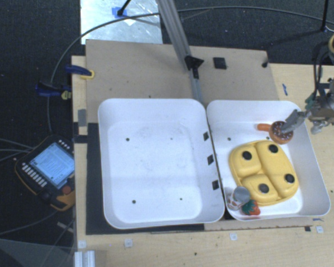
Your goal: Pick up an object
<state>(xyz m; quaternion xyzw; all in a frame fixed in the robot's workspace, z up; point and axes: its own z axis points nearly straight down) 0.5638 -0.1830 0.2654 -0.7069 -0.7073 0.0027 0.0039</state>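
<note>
The right bin holds a large yellow four-lobed piece with dark dots on its lobes. Behind it lies a small brown round object with an orange stub on its left. A small grey, red and green cluster sits in the bin's front left corner. My gripper hangs over the bin's far right rim, open, with nothing between its fingers. Its left finger points down close to the brown round object; whether they touch is unclear.
The left bin lies beside the right one, joined along a middle rim with black clips. A grey pole slants over the back of the bench. A teach pendant and cables lie on the floor to the left.
</note>
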